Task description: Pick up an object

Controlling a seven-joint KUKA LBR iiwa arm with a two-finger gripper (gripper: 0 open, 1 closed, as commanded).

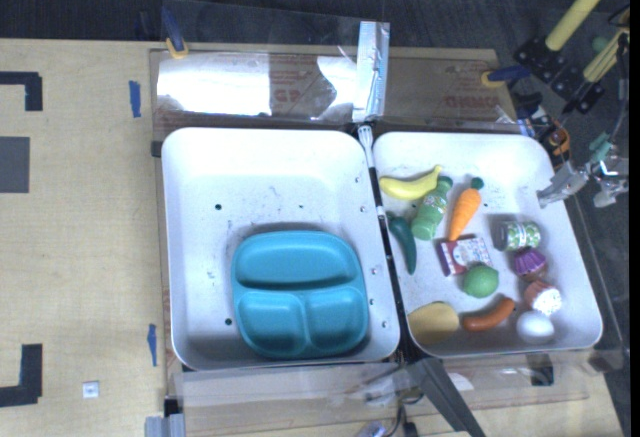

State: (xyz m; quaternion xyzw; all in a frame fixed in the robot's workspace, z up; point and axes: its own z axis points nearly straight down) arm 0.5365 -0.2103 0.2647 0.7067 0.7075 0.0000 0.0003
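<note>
Pincer (578, 181), state cannot be told, at right bin's (585, 255) 2 o'clock rim; carrot (462, 210), long axis 12–6, lies at its 9 o'clock.

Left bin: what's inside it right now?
The left bin holds one blue divided tray, lying flat near its front. Whatever lies under the tray is covered.

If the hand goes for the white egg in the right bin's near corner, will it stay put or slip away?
The white egg looks smooth and rounded, so it would probably roll or squirt out of a pinch. It sits near the right bin wall, beside a red-and-white toy, which may limit rolling but crowd the approach. It is probably a light toy.
</note>
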